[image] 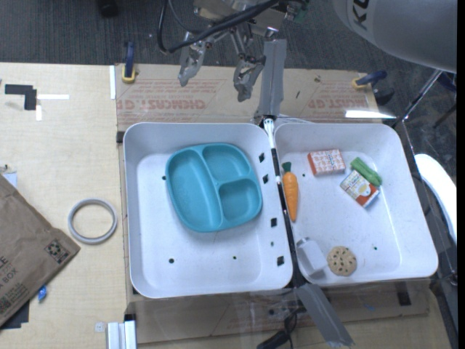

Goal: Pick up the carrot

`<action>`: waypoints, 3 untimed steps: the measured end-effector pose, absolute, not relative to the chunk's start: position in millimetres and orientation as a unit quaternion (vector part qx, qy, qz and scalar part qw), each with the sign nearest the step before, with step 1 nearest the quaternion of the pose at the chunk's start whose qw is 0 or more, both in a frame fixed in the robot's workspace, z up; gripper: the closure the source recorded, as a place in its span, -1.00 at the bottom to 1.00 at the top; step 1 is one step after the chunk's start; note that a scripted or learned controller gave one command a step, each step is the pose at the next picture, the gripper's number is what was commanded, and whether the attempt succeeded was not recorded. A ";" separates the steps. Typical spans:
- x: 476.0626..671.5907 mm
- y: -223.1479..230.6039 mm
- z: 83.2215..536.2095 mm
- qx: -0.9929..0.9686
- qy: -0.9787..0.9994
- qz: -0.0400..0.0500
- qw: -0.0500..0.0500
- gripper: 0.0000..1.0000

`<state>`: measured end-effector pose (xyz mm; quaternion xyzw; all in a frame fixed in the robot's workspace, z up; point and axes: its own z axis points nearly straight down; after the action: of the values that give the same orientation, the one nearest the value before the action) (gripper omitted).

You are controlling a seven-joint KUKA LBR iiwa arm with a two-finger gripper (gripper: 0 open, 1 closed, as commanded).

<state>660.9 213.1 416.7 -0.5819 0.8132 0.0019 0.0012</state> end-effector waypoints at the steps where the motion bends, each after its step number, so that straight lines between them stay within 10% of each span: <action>1: 659.9 220.5 210.1 -0.630 0.776 0.002 0.000 -1.00; 2: 660.1 216.3 217.3 -0.671 0.741 0.001 0.001 -1.00; 3: 661.7 215.5 224.7 -0.668 0.744 0.003 0.003 1.00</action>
<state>661.7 215.5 224.7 -0.6682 0.7439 0.0034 0.0030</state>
